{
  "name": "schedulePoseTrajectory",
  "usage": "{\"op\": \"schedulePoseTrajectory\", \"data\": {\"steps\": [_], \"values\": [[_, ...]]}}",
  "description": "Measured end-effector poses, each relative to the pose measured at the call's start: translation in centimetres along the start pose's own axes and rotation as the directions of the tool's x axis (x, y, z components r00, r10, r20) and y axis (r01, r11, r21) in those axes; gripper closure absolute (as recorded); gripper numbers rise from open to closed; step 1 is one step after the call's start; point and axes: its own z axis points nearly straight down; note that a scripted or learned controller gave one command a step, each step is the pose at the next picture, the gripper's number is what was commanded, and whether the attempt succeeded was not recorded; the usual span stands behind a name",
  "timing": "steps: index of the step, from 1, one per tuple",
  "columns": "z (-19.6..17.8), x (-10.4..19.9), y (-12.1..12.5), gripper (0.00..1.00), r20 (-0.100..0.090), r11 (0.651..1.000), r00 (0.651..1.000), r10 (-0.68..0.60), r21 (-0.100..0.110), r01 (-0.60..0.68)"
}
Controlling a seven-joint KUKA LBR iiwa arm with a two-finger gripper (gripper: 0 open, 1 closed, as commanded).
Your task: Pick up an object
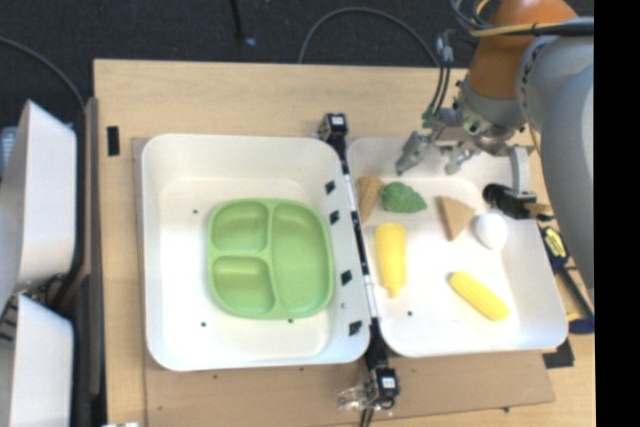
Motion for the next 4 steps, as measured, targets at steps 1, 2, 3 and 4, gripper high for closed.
{"op": "schedulePoseTrajectory", "data": {"steps": [1,2,3,4], "values": [[4.0,-0.1,0.0,0.00,0.000,1.000,1.000,-0.001,0.000,0.001],[2.5,-0.2,0.2,1.00,0.003,1.000,1.000,-0.003,-0.007,0.003],[-3.5,0.5,0.6,1.00,-0.001,1.000,1.000,-0.001,-0.008,0.001],[-9.0,0.3,0.7,1.00,-0.001,1.000,1.000,-0.002,-0.008,0.002]]}}
